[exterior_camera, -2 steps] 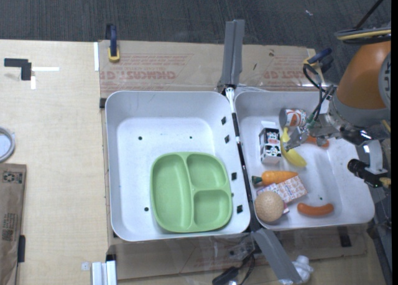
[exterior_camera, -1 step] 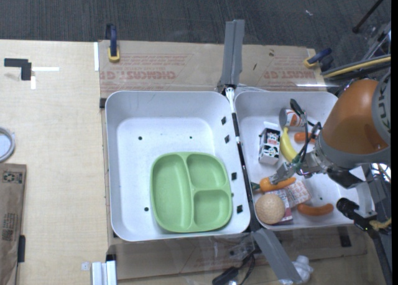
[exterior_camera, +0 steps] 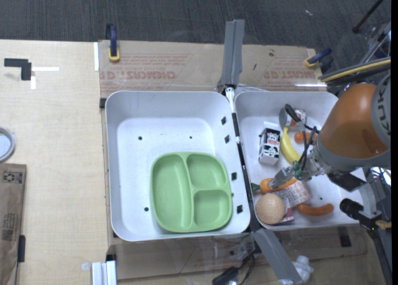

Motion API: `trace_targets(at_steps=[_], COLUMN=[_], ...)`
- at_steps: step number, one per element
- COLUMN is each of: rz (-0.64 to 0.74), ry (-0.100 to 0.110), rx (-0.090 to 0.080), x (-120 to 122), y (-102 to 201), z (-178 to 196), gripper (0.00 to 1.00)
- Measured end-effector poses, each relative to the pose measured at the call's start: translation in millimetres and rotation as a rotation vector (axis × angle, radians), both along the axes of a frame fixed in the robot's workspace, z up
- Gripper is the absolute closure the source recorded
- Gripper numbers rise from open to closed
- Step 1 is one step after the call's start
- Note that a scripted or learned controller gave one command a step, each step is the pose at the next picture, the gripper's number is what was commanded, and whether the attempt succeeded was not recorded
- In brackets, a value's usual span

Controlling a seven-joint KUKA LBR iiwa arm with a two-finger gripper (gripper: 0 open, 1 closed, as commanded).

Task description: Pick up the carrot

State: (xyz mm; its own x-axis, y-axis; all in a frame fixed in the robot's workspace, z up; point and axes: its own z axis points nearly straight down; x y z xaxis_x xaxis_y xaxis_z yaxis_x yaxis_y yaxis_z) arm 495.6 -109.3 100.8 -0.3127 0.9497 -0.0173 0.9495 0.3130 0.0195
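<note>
In the right bin (exterior_camera: 249, 106), a round tan ball (exterior_camera: 270, 208) sits in the near left corner, with an orange sausage-shaped piece (exterior_camera: 315, 210) along the near edge to its right. Just beyond the ball lies the carrot (exterior_camera: 277, 183), by the bin's left wall. The gripper (exterior_camera: 300, 167) hangs right over the carrot's right end; whether it grips is impossible to tell. Farther back lie a banana (exterior_camera: 288, 147) and a small printed carton (exterior_camera: 269, 145). The left bin (exterior_camera: 118, 153) holds a green divided plate (exterior_camera: 190, 191).
</note>
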Motion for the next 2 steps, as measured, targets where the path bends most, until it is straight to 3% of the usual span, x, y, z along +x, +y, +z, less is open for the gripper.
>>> trace_targets(at_steps=[1,2], rz=[0.001,-0.003], ry=[0.000,0.000], rx=[0.005,0.005], x=[1.1,1.6], y=[2.8,2.1], z=[9.3,17.8], gripper=[1.00,1.00])
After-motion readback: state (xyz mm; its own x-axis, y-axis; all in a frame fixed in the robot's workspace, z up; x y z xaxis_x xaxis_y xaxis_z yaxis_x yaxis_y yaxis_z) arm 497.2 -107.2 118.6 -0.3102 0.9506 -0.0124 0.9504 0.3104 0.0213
